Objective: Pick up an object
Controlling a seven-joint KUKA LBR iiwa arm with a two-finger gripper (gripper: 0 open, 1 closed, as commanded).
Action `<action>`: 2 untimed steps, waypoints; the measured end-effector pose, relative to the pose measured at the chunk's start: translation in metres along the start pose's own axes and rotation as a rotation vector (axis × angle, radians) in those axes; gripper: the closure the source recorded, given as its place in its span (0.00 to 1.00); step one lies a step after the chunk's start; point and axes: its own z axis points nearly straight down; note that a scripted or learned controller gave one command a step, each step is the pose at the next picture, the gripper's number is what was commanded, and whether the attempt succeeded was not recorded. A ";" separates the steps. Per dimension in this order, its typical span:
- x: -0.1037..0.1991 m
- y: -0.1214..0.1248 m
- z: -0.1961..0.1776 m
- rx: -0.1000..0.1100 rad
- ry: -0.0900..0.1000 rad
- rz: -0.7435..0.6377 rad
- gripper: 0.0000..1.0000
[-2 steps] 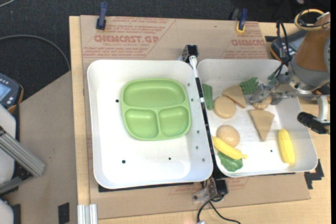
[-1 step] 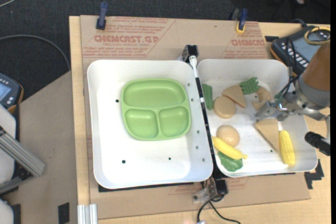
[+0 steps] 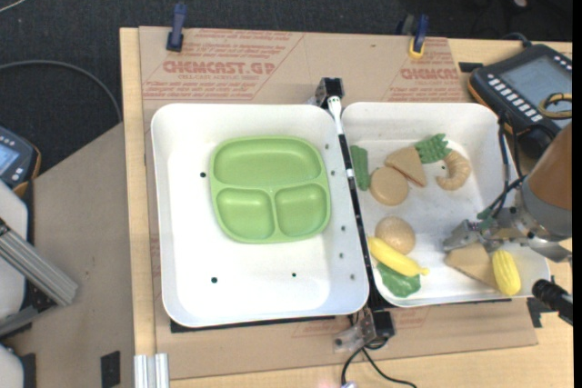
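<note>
Just left of the corn cob (image 3: 505, 272), the gripper (image 3: 462, 237) hovers spread over light, stiff, slippery plastic food, best pinched across narrow sides.

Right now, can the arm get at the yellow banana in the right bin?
Probably yes. The banana lies uncovered on a green piece near the bin's front edge, and the tool hovers to its right with bare bin floor between.

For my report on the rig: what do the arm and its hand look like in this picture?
The arm enters at the right: an orange-brown band above a grey wrist. The hand is dark grey metal with thin fingers. Thin cables, some greenish, run along the wrist beside it. I can read no markings.
</note>
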 end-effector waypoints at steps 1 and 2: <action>0.000 0.004 -0.011 -0.010 -0.003 -0.001 1.00; 0.063 0.004 -0.059 -0.011 -0.002 -0.009 1.00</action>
